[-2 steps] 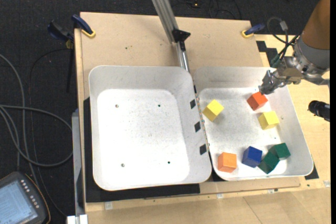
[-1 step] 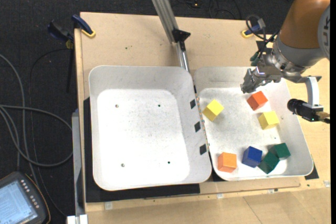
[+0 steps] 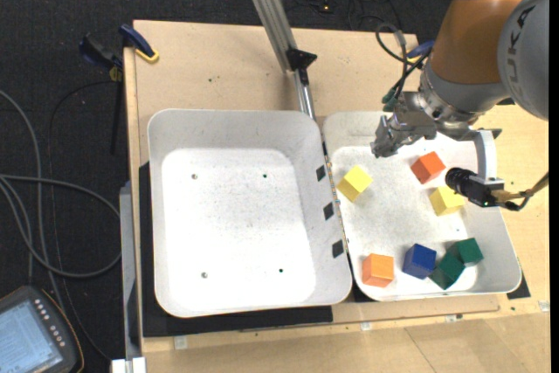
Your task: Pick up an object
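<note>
Yellow block (image 3: 355, 183) sits alone at right bin's (image 3: 367, 128) left side, just below-left of gripper (image 3: 385, 146); can't tell if pincer is spread. Looks light, rigid, smooth: pinch across opposite flat faces

a robotics lab: bench (image 3: 218, 57), teach pendant (image 3: 31, 336), loose cables (image 3: 52, 188).

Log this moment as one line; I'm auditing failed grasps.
gripper: above right bin, nothing visibly held | nearest: yellow block, orange block | phase: pre-grasp
</note>
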`<move>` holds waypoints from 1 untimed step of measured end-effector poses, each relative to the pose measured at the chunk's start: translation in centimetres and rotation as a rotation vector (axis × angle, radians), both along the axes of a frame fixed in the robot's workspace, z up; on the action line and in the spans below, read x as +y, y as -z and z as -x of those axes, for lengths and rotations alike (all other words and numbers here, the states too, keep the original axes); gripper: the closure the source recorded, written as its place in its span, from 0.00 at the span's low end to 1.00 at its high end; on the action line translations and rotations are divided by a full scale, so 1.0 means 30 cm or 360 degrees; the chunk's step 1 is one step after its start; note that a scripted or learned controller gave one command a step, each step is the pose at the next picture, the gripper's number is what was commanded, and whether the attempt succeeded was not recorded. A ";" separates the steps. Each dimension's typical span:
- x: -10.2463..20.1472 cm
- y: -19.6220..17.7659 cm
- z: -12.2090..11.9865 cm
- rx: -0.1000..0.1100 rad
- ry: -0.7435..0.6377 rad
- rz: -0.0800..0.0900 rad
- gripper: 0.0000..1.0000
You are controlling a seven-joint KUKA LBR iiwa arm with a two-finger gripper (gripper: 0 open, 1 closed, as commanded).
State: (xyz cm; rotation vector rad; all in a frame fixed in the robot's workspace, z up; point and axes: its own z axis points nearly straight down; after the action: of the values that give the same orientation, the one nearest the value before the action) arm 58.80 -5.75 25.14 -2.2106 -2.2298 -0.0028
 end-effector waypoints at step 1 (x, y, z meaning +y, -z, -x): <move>0.195 -0.018 0.011 -0.0001 -0.0001 0.0000 1.00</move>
State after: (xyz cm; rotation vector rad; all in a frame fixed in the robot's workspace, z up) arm 58.47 0.10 25.67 -2.2105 -2.2309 -0.0034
